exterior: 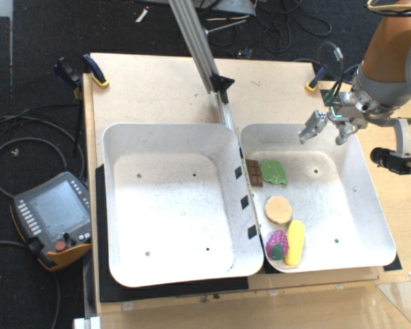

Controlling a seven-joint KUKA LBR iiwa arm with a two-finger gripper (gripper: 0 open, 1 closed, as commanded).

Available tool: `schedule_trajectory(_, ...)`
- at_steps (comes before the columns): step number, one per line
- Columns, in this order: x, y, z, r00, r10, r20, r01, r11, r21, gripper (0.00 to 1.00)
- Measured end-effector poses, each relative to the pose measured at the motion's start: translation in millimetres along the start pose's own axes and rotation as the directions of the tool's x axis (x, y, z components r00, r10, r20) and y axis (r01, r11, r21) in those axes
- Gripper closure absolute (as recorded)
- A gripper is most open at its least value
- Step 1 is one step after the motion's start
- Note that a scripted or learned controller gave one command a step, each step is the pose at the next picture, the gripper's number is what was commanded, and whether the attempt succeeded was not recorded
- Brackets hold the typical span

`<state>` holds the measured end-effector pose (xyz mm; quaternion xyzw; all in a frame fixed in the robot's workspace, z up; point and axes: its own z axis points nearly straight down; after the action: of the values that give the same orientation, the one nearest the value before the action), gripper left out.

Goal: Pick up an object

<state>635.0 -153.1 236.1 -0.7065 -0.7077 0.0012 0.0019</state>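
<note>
The open, empty end effector [327, 129] hovers over the right bin [359, 184], which holds a green leaf [274, 172], brown block [255, 173], tan disc [279, 210], corn cob [295, 242] and pink fruit [276, 242].

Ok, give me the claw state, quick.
Claw: open, holding nothing, above the back rim of the right bin.

A pale wooden desk [157, 88] fills the middle of the frame, carrying two shallow white plastic bins side by side: one at centre left [116, 149], one at centre right [370, 204]. Yellow-tipped clamps grip its upper left [96, 74] and upper right [314, 84] corners.
</note>
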Motion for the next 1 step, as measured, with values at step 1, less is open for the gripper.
schedule_trajectory(1, 0.0, 0.8, -2.5, 1.000, -0.001, 0.002, 0.001, 1.000, -0.004, 0.00)
